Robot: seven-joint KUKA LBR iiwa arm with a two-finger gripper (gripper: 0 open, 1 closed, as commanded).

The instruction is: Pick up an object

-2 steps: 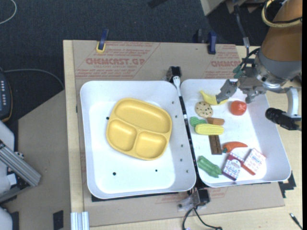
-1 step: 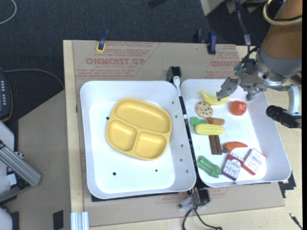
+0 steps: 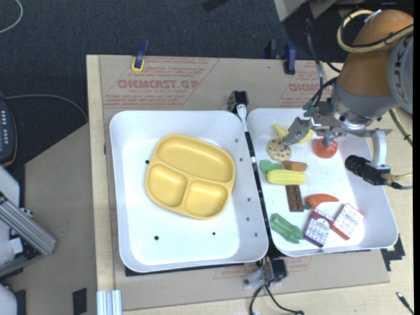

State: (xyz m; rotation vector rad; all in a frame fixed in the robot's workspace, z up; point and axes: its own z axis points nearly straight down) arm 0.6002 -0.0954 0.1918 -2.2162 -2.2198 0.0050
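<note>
The right bin (image 3: 387, 209) holds several toy foods. A red tomato (image 3: 325, 149) lies near its far edge, with a yellow piece (image 3: 293, 132) and a round cookie (image 3: 279, 151) to its left. My gripper (image 3: 320, 130) hangs over the bin's far part, just above the tomato and beside the yellow piece. Nothing can be made out as held in it. Nearer the middle lie a corn cob (image 3: 287, 176), a green piece (image 3: 270, 166) and a brown bar (image 3: 295, 197).
The left bin (image 3: 131, 228) holds a yellow divided plate (image 3: 190, 176). Toward the right bin's front lie an orange-red pepper (image 3: 321, 200), a green pickle (image 3: 285, 228) and two small boxes (image 3: 317, 230) (image 3: 347, 220). A black part (image 3: 359, 166) juts from the arm over the bin's right side.
</note>
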